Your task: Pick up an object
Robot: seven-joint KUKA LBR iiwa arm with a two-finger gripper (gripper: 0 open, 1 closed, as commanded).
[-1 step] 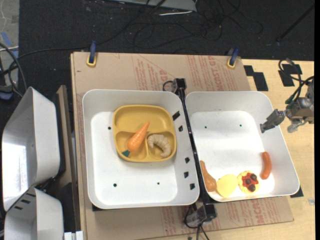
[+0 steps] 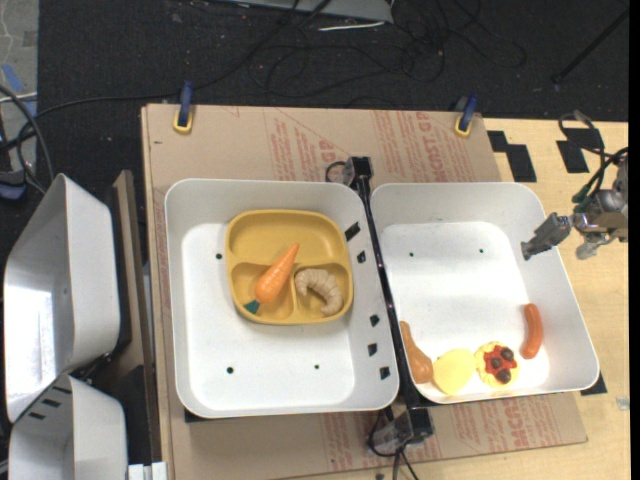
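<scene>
Nothing's been picked up yet: the gripper [image 2: 563, 236] hangs at the right bin's [image 2: 450, 208] far right rim with its fingers spread and nothing between them, well apart from the toy sausage [image 2: 532, 329], tart [image 2: 497, 362] and yellow disc [image 2: 455, 370] lying along the near edge.

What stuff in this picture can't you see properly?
- Arm: cut off by the camera view's right edge; just the tool pokes in.
- Tool's tips: too small to judge.
- Yellow plate: the carrot covers a small green bit.
- Red-and-yellow toy: too small to name.
</scene>
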